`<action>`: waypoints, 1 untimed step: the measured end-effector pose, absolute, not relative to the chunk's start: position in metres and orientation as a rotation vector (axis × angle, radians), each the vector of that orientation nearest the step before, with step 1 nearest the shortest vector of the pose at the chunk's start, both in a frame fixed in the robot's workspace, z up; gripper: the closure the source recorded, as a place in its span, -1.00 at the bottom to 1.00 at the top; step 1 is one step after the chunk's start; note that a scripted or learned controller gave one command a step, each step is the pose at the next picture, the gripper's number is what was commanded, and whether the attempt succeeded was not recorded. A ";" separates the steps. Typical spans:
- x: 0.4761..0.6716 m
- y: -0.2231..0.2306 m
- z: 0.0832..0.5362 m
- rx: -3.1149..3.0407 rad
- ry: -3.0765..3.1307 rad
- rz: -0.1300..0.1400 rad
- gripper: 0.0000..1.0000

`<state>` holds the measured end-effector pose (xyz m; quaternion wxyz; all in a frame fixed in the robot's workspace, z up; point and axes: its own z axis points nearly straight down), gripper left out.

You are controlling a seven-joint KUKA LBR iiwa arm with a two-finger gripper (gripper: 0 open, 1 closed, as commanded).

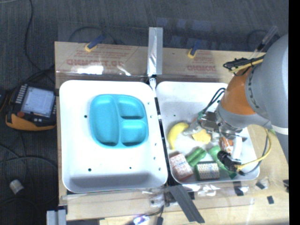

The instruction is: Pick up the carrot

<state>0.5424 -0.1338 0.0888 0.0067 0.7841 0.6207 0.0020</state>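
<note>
While the end effector (224,143) hung low over the right bin (164,125) at lower right, I could not tell its opening. Carrot (227,145) seemed just beneath it, beside banana (176,132); best descend centred, avoiding neighbours.

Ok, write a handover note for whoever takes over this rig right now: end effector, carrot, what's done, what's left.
End effector: low in the right bin, over the pile of items beside the banana; a grip cannot be judged from this view.
Carrot: a small orange piece, probably the carrot, lies in the right bin just below the end effector, mostly hidden.
Done: arm is down at the pile.
Left: confirm a grip on the carrot, then lift it.
</note>
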 end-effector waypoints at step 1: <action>0.482 -0.212 0.177 2.436 1.985 -0.009 -1.00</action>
